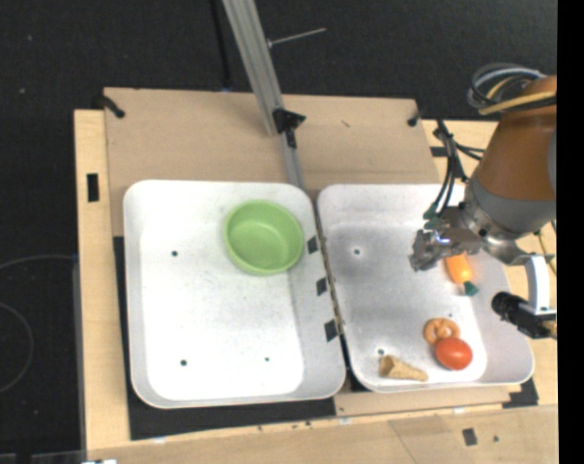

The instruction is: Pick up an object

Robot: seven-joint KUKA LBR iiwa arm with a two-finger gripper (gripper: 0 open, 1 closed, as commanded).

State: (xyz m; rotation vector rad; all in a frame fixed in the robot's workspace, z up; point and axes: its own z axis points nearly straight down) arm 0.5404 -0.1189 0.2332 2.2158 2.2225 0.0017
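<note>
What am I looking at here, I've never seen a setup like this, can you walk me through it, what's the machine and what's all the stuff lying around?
This is one picture from a camera fixed above a workbench, looking down at a slant. The grey and orange shape on the right is a robot arm reaching in; its job is to pick up an object. Its grasping part, the end effector, hangs low over the right bin. I cannot tell whether it is holding anything.

Two shallow white bins sit side by side. The left bin holds a green bowl. In the right bin, a small orange item lies just beside the end effector. Near the front right corner are a red tomato-like ball, a small orange-brown piece touching it, and a tan cone-shaped piece. A metal pole slants in from the top.
</note>
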